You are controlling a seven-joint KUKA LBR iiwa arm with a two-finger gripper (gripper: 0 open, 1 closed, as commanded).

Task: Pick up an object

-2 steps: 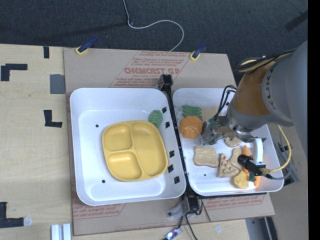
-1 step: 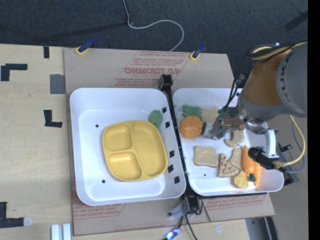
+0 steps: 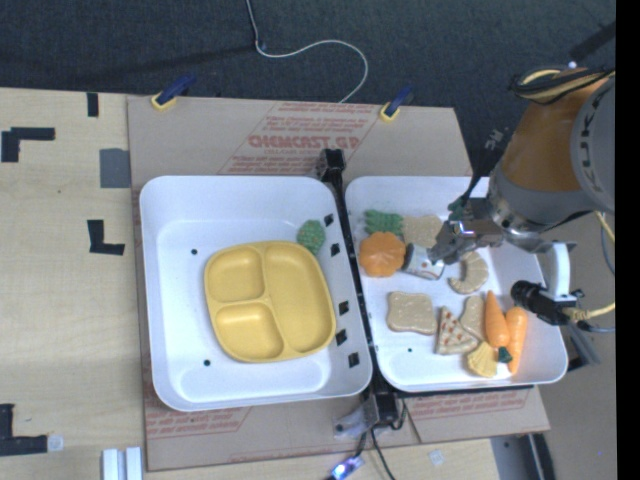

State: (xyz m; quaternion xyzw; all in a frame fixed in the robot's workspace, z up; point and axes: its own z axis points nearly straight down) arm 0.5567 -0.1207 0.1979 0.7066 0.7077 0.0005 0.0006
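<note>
Two white bins on tabletop. Pincer (image 3: 437,260) low in right bin (image 3: 545,368), right beside orange toy (image 3: 381,254); cannot tell if anything is gripped. Yellow tray (image 3: 268,300) and green piece (image 3: 312,234) in left bin (image 3: 170,268).

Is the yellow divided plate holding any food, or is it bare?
Bare. The yellow plate in the left bin shows three bare yellow sections; the green broccoli piece lies just off its rim.
</note>
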